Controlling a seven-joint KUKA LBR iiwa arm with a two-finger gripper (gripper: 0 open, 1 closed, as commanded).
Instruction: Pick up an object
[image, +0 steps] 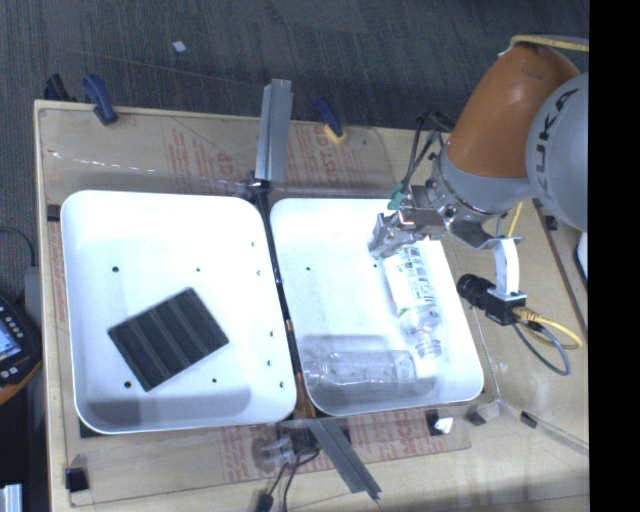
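Overhead slanted view of the bench (150, 455) with 2 shallow white bins side by side. The grey arm (520, 120), with its orange band, enters from the right and ends in the gripper (400, 232), which sits low over the far part of the right bin (330, 300), just at the far end of a labelled plastic bottle (415, 295). Whether the gripper is wide, narrow or closed on anything cannot be told at this resolution; its tip appears to meet or overlap the bottle's far end, but no object is clearly seen between its parts. The labelled bottle lies flat along the right wall of the right bin, its long axis running far to near with a slight lean toward the right at the near end, where its narrower clear portion points. A second, clear bottle (358, 365) lies flat along the near wall of the same bin, its long axis running left to right, its right end close to the near end of the labelled bottle. In the left bin (100, 215), a dark ribbed rectangular pad (168, 337) rests flat near the middle, turned diagonally to the bin walls.
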